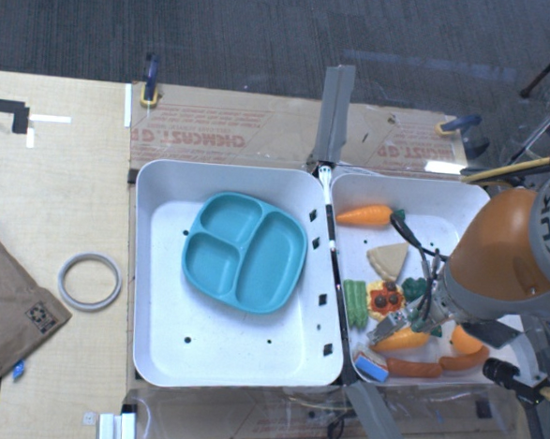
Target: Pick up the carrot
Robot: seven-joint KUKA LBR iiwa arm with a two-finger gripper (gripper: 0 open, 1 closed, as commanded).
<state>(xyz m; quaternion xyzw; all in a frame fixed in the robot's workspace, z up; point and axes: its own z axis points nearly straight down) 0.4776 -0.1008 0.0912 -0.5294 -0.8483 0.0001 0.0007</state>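
At the near edge of the right bin [418, 188] lie a small blue block [371, 369] and a reddish sausage [413, 369], one of each, at about six o'clock of the pile. Just beyond them the gripper [407, 319] hangs low among the toy food, over an orange piece [400, 341] with another orange piece [467, 338] at its three o'clock; whether it is clenched or released I cannot tell. A green item [355, 302] sits at nine o'clock and a tan wedge [388, 261] at eleven. The one clear carrot [365, 215], green top to the right, lies at the far side, at twelve o'clock, apart from the tool. The step looks like approach, off target; the next move calls for rising and shifting far-left over the carrot. In the left bin [149, 280] rests one teal divided plate [244, 252].
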